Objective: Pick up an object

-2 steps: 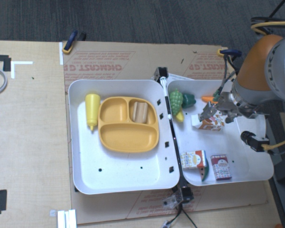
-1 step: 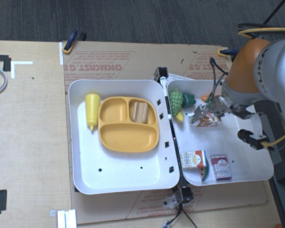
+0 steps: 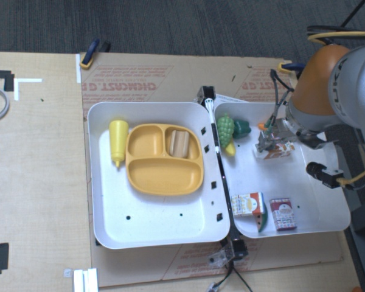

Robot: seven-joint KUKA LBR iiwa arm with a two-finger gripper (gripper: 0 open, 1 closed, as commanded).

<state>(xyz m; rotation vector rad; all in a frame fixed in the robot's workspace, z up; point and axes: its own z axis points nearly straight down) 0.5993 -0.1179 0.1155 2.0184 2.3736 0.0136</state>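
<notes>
Cartons: green-and-white carton and red carton, at 6 o'clock in right bin, print unreadable. Left bin: yellow divided tray holding tan block; yellow bottle at its 9 o'clock. Toy corn, right bin, 10 o'clock. Jaws low over small orange-white object; open or closed cannot be told. Cardboard on desk, mirrored print partly readable.

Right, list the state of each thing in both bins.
Yellow divided tray: flat in left bin, holding tan cylinder.
Yellow bottle: lying beside tray.
Toy corn: lying in right bin.
Two small cartons: lying flat.
Gripper: low over right bin.
</notes>
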